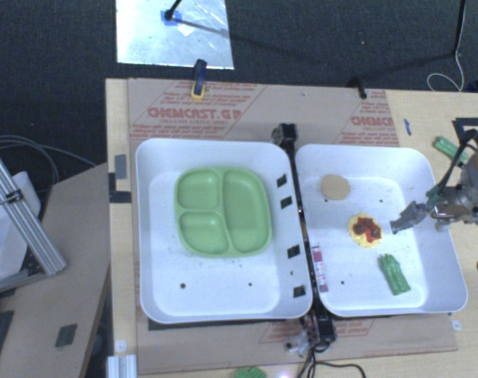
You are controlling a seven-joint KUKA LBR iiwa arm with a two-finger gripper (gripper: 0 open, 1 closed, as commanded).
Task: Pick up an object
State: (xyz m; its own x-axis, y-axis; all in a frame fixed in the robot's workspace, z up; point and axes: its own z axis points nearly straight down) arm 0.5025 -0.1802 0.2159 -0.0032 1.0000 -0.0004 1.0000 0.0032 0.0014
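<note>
The right bin [427,294] holds three small items: a tan round disc [335,187] near its back left, a yellow piece with red and dark spots [365,230] in the middle, and a green ridged piece [394,274] near the front. My gripper [402,221] reaches in from the right edge, its dark tip hanging just right of the yellow piece and above the green one. Nothing shows between the fingers.
The left bin [156,290] holds a green divided plate [223,211]. A black divider with clips [295,235] runs between the bins. A yellow clamp [198,81] sits on the cardboard at the back, and a green object [446,146] lies beyond the right bin.
</note>
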